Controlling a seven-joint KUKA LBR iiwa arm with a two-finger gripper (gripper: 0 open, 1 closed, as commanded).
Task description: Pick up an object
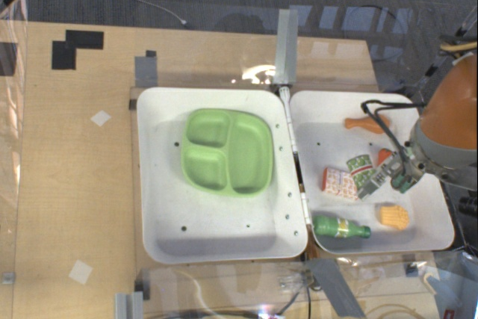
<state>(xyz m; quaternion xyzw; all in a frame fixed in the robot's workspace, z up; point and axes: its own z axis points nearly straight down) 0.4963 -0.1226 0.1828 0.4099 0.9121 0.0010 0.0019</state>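
My gripper (385,185) hangs over the right bin (433,235), open, with bare white floor showing between its fingers. One finger (371,185) lies over the edge of a green-and-white packet (358,163). A red-and-white box (339,183) sits just left of it. A yellow ridged piece (394,217) lies below the gripper, and a green bottle (340,228) rests on its side along the bin's front edge. An orange carrot-like piece (364,125) is at the back. A small red piece (383,155) peeks out beside the wrist.
The left bin (160,228) holds a green divided plate (228,152). A metal divider (295,160) separates the two bins. The arm's orange band (455,112) and a black cable (385,119) hang over the right bin's far right side.
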